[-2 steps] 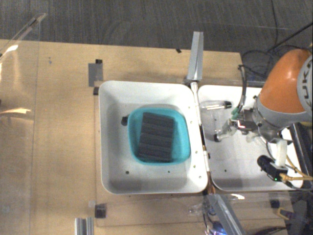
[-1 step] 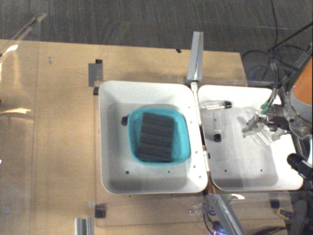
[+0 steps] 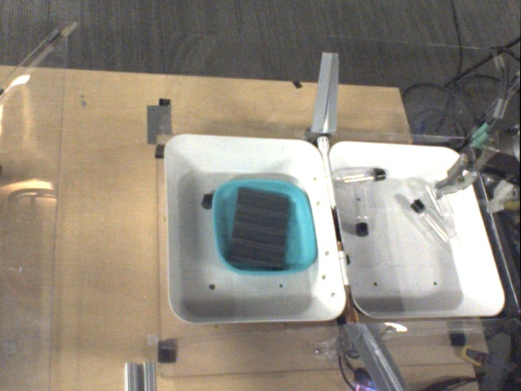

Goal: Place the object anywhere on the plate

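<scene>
The dark ridged block (image 3: 260, 228) is lying on the teal plate (image 3: 304, 233), well inside its rim and covering much of its middle. The plate is sitting in the left bin (image 3: 186, 243), with a small black piece (image 3: 207, 201) showing just beside its left edge. The hand (image 3: 453, 182) is hanging over the far right corner of the right bin (image 3: 480, 292), well apart from the block; whether it is open or closed I cannot tell. Three clear tubes with black ends (image 3: 359, 174) are lying scattered in the right bin. Both bins are resting side by side on the wooden worktop (image 3: 89, 243).
</scene>
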Action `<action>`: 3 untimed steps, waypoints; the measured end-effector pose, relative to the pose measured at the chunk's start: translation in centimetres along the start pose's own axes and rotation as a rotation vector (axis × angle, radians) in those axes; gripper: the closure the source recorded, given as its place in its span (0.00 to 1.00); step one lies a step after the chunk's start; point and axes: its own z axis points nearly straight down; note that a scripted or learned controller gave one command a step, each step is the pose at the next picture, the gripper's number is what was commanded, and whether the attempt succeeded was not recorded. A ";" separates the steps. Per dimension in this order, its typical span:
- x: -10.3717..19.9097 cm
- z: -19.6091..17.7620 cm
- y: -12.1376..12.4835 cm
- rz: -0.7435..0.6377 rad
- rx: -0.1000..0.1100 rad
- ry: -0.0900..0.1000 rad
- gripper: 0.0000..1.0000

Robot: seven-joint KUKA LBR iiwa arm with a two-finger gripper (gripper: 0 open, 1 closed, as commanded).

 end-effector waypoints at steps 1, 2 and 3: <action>-4.6 -6.5 1.4 0.119 0.000 -0.002 0.00; -6.8 -7.6 2.0 0.232 0.000 -0.002 0.00; -7.0 -7.5 2.0 0.365 0.001 -0.002 0.00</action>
